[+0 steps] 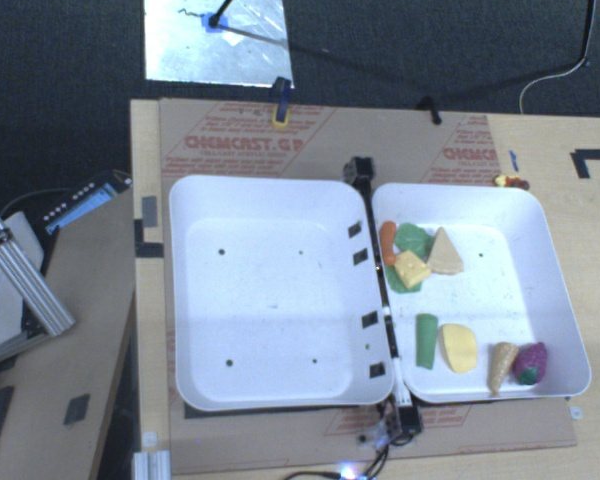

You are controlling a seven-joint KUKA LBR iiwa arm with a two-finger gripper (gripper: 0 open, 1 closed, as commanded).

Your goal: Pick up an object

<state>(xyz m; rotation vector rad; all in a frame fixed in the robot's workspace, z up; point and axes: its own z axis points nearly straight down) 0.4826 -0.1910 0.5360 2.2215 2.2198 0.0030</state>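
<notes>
The right bin (555, 268) holds several toy foods. Near its left wall lie an orange carrot (387, 238), a green leafy piece (414, 240), a yellow cheese block (411, 269) and a tan wedge (445, 253). Toward the front sit a green cylinder (426, 341), a yellow lemon-like piece (459, 348), a tan cone (502, 365) and a purple piece (529, 362).
The left bin (270, 293) stands beside the right one, joined by a black clip strip (375, 288). Both rest on a cardboard sheet (250, 138). A yellow and blue clamp (280, 103) sits at the back, an aluminium frame (20, 278) at the left.
</notes>
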